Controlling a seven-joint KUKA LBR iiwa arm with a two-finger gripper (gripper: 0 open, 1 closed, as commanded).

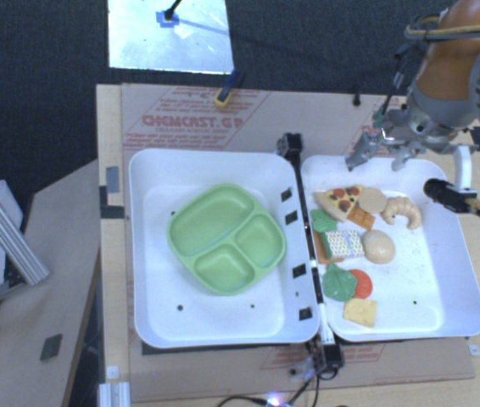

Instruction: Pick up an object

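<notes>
The gripper (382,153) hangs open over the far edge of the right bin (456,265), nothing between its jaws. Below the jaws lie a pizza slice (339,200), croissant (403,211) and egg (378,246). The green tray (226,237) sits well left.

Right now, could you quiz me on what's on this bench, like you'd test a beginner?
1. True or false: the green divided plate lies in the same bin as the toy foods.
2. Which sits nearest the gripper? A) cheese wedge B) pizza slice C) egg
3. Fill in: the tomato slice touches a green ____.

Key: 1 false; 2 B; 3 leaf.
</notes>
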